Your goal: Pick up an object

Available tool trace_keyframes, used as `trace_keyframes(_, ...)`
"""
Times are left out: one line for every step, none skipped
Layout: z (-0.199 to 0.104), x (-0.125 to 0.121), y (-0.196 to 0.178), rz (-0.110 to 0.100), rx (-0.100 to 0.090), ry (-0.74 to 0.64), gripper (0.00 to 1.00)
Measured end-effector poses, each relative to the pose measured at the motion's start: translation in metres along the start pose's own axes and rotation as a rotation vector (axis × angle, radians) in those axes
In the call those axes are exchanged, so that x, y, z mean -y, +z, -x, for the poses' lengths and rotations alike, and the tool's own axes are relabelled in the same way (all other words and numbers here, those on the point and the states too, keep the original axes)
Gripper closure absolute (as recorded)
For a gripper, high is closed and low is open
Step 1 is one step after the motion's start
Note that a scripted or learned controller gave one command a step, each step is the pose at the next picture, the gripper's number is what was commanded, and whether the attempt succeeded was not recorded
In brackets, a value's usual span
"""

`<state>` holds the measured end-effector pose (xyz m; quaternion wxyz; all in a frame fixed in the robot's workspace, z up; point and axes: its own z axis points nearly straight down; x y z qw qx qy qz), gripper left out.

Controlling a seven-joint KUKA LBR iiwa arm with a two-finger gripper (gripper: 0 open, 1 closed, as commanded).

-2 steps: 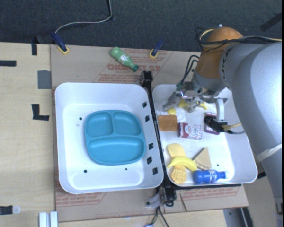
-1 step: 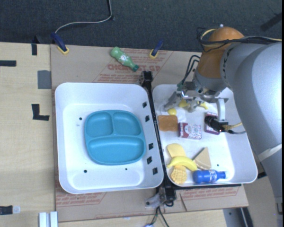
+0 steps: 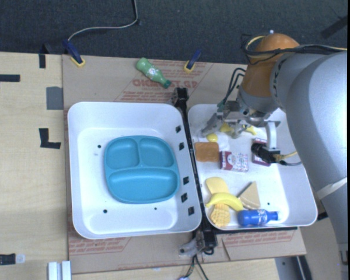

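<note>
The claw [image 3: 228,124] hangs low over the top end of the right bin [image 3: 291,206], in the upper right part of the picture. I cannot tell if it is apart or together, because the metal parts blur into one grey and yellow lump there. I see nothing held in it.

The nearest thing to grab looks like a small yellow piece [image 3: 213,137], just below and a bit left of the claw, close to the bin's left wall. It is partly hidden, so I cannot say what it is. Right under that lies a brown square like toast [image 3: 206,151], flat on the bin floor. Beside the toast, to the right, is a little white and red packet [image 3: 235,161].

Farther down the picture, well away from the claw, sit a banana [image 3: 223,200], a tan wedge [image 3: 251,196], a waffle-like yellow piece [image 3: 220,216] and a blue bottle [image 3: 255,217]. The bottle lies on its side, with its long way going left to right.

My guess is that the next move is a short drop down and a little left, toward the yellow piece or the toast.

The left bin [image 3: 81,156] holds a blue tray [image 3: 142,169]. A green bottle [image 3: 153,73] lies on the worktop [image 3: 23,156] above the bins.
</note>
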<state>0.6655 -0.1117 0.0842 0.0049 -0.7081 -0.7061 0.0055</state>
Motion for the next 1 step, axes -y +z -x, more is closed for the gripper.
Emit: trace_keyframes(0.0011,-0.0006,-0.0125,0.005,-0.002,-0.002,0.00)
